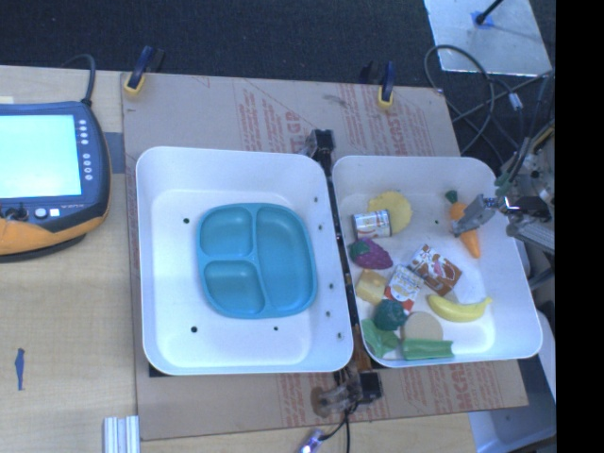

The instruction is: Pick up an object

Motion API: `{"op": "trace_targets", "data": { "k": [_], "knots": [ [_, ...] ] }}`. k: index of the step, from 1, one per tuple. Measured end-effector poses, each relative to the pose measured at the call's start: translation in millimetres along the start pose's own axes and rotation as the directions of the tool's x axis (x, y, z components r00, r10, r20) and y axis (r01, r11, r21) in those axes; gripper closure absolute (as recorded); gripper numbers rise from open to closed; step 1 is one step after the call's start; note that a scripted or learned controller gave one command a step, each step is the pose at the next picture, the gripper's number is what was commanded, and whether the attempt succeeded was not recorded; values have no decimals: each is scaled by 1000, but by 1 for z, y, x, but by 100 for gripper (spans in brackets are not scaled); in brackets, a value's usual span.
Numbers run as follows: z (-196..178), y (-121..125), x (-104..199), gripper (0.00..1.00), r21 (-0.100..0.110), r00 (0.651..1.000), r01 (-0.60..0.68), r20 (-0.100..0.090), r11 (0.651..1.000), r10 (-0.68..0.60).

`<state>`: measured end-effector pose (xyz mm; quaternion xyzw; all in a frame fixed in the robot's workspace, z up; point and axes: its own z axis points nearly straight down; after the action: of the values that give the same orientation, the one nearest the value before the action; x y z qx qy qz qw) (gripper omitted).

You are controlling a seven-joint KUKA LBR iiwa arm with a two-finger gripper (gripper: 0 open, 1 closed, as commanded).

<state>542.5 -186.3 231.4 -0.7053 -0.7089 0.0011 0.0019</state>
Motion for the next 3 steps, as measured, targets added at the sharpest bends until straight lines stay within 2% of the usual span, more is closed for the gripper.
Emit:
{"op": "trace_targets", "data": {
  "k": [1, 2, 3],
  "knots": [
    [140, 78, 6, 0, 2, 1000, 2, -3, 1000, -2],
    [139, 115, 87, 0, -2, 1000, 2, 1, 1000, -2],
    [115, 22, 25, 0, 0, 1000, -1, 3, 1000, 1]
  ]
}}
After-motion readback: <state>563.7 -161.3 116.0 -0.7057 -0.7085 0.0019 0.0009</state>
